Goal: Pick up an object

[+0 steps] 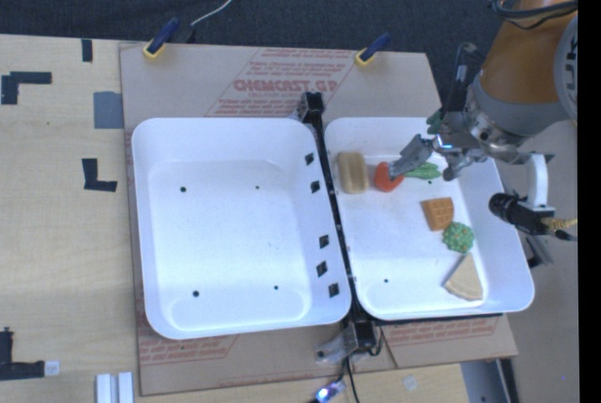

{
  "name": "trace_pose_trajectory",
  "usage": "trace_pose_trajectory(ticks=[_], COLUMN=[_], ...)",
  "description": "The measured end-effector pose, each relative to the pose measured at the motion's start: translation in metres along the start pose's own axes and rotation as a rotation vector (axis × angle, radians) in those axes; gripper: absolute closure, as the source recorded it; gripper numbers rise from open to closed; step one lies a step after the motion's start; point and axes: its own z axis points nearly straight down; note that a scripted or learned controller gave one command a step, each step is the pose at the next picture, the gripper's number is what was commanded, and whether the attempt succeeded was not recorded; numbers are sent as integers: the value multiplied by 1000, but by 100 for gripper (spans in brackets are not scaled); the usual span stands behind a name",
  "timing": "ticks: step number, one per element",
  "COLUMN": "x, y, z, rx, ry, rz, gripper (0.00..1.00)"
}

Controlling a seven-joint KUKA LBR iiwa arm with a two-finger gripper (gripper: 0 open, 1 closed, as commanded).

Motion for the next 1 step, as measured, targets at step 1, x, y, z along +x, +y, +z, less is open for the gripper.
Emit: trace_pose_trajectory(ticks=[1], x=[-31], y=[52], z=[144], rx=[8], ry=[-1], rz=[1], gripper=[0])
